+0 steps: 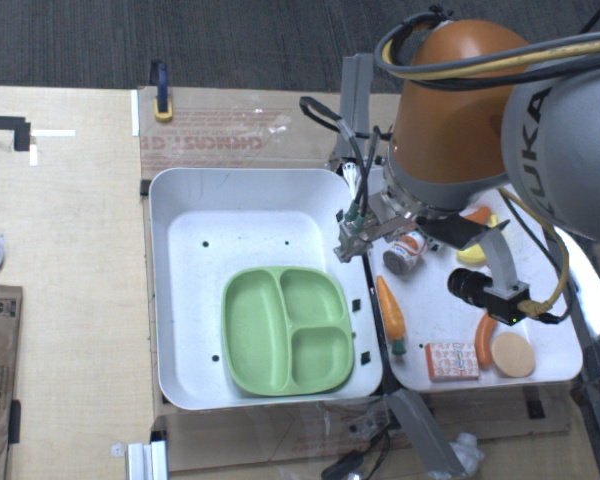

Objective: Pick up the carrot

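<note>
The carrot (390,313) is orange with a small green end. It lies lengthwise along the left wall of the right bin (555,368), its green tip pointing to the front. My gripper (358,234) hangs over the divide between the two bins, just behind the carrot's rear end. Nothing is seen held in it. The arm's large orange and grey wrist covers the back of the right bin.
A green divided plate (288,330) lies in the left bin (180,268). The right bin also holds a small can (404,252), a yellow item (470,255), a red-and-white box (452,361), a sausage (485,340) and a round tan piece (513,355).
</note>
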Tool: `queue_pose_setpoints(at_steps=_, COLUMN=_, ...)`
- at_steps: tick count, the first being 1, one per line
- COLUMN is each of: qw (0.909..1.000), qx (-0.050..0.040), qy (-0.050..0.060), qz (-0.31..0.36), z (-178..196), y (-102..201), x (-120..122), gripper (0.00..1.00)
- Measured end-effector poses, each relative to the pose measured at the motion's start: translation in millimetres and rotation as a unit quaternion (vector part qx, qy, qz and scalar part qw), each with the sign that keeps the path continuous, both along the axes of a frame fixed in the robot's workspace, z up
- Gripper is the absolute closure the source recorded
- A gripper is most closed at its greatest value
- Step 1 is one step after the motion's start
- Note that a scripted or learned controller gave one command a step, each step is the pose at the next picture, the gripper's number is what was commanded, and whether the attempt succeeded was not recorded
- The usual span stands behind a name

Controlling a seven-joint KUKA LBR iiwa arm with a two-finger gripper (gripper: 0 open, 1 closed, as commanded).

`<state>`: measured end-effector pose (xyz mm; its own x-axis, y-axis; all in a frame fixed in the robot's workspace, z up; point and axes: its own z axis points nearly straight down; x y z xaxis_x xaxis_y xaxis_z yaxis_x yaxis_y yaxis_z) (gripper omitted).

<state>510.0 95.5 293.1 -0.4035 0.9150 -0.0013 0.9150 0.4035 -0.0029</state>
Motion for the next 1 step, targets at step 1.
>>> queue_pose_setpoints(at_steps=1, qw=0.9717, qx=0.0003, qy=-0.002, qz=0.236, z=60.2, y=-91.1, x=-15.5, gripper=1.00)
